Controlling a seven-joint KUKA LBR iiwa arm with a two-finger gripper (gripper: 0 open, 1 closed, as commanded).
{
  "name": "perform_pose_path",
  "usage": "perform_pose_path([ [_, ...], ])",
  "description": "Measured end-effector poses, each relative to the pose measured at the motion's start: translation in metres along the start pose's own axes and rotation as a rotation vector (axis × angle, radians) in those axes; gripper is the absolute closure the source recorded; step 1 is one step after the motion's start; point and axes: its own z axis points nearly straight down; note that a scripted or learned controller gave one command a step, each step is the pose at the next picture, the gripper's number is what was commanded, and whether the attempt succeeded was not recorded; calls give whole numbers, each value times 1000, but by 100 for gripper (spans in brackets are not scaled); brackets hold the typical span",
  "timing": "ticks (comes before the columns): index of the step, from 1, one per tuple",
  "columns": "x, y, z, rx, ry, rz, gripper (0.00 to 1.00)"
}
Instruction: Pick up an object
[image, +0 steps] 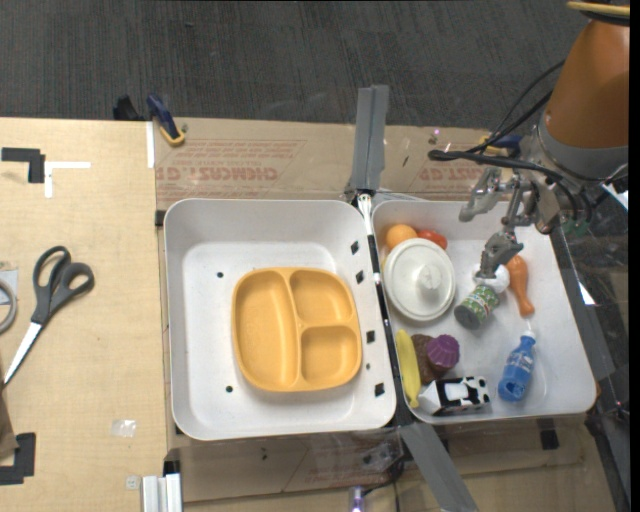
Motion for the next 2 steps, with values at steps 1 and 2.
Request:
perform_pose_path([
  [1,12,-9,136,5,-14,67,0],
  [2,16,-71,-59,1,-1,263,0],
])
